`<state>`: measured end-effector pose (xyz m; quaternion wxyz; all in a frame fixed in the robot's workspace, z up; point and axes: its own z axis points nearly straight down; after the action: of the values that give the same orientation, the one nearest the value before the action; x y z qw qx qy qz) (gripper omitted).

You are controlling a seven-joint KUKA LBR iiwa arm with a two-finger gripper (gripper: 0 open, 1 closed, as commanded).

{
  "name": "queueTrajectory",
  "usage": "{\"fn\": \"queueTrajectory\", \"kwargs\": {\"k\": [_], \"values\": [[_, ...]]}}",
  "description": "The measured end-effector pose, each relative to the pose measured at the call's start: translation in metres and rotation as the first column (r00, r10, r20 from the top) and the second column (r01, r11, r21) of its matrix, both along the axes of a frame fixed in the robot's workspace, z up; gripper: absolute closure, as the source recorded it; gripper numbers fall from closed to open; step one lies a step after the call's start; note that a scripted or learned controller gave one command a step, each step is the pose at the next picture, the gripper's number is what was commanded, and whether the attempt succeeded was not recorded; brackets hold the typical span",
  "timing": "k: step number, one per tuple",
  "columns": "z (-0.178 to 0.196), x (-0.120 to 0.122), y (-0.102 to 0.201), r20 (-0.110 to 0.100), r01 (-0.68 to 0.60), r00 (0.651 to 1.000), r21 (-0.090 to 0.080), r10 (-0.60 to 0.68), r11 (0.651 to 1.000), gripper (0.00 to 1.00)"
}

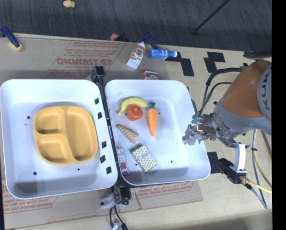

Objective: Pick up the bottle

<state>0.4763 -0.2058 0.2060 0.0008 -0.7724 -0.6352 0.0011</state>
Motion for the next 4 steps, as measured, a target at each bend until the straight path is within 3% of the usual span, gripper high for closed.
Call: {"fn": "queueTrajectory", "kwargs": {"k": [1,2,3,4], "values": [[0.0072,0.0003,0.0037,0.001,0.043,0.999,-0.001,-0.043,0.999,1.00],[0.0028,-0.0002,0.0040,-0.001,-0.161,0.987,0.004,0.161,0.987,1.00],[0.0002,-0.0003,-0.0001,-0.002,-0.251,0.968,0.005,0.251,0.968,1.00],[0.0100,-0.0003,-0.0055,0.000,0.019,1.000,0.000,-0.019,1.000,1.00]]}}
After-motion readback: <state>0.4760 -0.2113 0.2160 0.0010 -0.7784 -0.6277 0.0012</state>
